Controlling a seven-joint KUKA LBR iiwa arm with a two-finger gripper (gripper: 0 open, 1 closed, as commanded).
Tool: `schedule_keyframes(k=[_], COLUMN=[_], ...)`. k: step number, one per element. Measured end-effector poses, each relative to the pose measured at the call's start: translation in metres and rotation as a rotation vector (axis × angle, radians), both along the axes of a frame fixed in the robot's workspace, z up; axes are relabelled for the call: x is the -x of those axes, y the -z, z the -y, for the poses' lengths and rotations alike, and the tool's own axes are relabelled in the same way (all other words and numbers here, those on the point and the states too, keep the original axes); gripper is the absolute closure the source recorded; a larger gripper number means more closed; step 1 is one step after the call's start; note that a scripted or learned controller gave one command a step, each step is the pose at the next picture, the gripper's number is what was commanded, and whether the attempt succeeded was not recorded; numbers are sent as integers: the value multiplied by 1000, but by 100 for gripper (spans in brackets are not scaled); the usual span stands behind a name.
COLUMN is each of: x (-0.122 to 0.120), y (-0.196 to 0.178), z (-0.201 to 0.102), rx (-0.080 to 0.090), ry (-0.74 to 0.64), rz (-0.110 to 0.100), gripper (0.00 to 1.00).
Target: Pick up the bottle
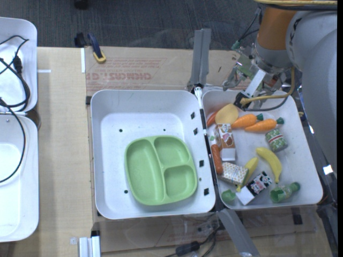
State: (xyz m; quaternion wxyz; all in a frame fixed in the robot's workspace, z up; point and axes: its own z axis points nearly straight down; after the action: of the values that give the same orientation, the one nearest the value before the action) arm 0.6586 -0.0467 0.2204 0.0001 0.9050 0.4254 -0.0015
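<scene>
My arm is up over the toy bin.
I see the gripper (247, 80) above the corner; I cannot tell its grip. The green bottle (284, 192) lies far away.

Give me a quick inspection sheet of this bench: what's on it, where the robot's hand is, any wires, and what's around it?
Surface: two white bins side by side, the left bin and the right bin, on a cardboard sheet.
Job's things: green bottle lying in the right bin's near right corner, untouched.
Clutter: green divided plate in the left bin; two carrots, banana, small cartons and other toy food in the right bin.
Gripper: gripper above the right bin's far edge, far from the bottle.
Cables: yellow cable by the gripper; black cables at far left.
Surroundings: dark floor beyond the bench.
</scene>
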Motion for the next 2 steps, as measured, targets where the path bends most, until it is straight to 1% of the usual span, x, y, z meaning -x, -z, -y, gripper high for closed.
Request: schedule_keyframes(k=[1,2], x=[31,26], y=[15,130], z=[-154,-167], rx=[0,-2], ry=[167,316], rz=[-2,-3], gripper=[0,0])
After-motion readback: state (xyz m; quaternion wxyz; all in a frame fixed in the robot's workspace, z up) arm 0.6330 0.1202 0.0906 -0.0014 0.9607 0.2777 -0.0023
